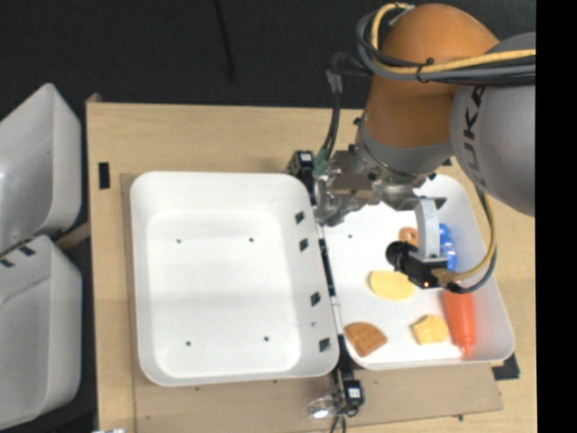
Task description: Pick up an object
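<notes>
Grey arm (505,124), orange band (424,70); yellow and black cables (451,61)

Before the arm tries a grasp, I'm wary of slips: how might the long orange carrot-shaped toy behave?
The long orange carrot-shaped toy looks rounded, so it may roll. Its tapering, smooth-looking surface could slip. It lies by the right white bin's wall, likely crowding a grasp.

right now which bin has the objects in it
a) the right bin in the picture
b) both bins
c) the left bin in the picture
a: the yellow piece, brown piece, orange carrot-like item and small yellow block all lie in the right bin, beneath the arm, while the left bin shows bare white floor.
</notes>
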Robot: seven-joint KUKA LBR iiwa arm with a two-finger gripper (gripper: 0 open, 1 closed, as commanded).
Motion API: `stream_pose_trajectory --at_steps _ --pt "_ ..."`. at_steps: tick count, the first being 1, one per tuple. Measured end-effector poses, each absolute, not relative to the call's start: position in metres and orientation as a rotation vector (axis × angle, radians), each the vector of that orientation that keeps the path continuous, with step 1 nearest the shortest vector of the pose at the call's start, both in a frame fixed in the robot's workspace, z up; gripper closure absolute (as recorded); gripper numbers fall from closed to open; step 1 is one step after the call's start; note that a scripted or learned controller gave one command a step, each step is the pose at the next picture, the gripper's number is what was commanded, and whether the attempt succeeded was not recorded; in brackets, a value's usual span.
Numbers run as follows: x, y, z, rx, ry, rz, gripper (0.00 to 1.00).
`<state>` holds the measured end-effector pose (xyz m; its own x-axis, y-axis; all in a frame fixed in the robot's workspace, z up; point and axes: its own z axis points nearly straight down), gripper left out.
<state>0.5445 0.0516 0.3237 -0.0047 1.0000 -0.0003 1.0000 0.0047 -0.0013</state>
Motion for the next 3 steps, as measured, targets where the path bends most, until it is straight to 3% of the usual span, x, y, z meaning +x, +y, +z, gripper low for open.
stream_pose_trajectory --at_steps 1,2,3 --pt "0.502 0.028 0.376 -2.224 -2.224 -0.007 1.00" --pt "0.490 0.103 0.485 -2.215 -2.237 -0.020 1.00" --pt "0.490 0.106 0.445 -2.216 -2.227 0.003 1.00"
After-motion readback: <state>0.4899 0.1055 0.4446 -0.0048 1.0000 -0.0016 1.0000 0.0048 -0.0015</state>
